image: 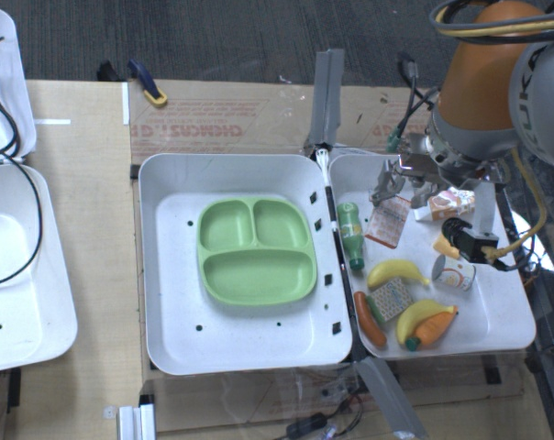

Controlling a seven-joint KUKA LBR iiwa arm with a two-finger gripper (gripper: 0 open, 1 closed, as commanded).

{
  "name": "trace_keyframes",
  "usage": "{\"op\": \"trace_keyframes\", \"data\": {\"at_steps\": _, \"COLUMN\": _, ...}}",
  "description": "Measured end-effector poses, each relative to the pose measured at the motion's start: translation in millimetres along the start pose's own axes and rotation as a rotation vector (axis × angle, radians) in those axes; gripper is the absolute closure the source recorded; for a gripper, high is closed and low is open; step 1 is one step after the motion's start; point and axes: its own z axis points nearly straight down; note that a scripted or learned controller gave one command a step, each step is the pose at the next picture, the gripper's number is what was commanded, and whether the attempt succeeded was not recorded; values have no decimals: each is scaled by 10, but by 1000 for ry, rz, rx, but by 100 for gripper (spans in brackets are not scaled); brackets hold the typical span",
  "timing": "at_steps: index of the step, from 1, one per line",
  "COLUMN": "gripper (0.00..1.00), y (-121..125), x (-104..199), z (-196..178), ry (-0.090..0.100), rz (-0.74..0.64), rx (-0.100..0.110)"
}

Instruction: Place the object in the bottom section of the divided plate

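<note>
**Plate lies to the camera's left of the gripper, one bin over**

Plate (204, 246) is pale green and moulded, with two small sections at the far side and one wide section (257, 278) at the near side. It sits flat in the middle of the left bin (153, 246). The wide section, which is the target, has its long axis running across the view.

The gripper (393, 183) hangs over the far left corner of the right bin (511, 328), just above a red-and-white packet (388, 222). The packet looks like the likeliest object, though I cannot be sure. It lies just nearer the camera than the gripper, with its long axis running roughly away from the camera. I cannot tell whether the gripper is wide or narrow, nor whether it touches the packet.

A green bottle (350, 235) lies between the packet and the wall that the two bins share. Any carry to the plate must cross that wall, moving left and a little toward the camera.
</note>
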Motion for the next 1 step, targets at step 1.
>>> {"op": "trace_keyframes", "data": {"at_steps": 1, "gripper": 100, "y": -628, "x": 861, "z": -4, "ry": 0, "rz": -38, "rx": 1}}
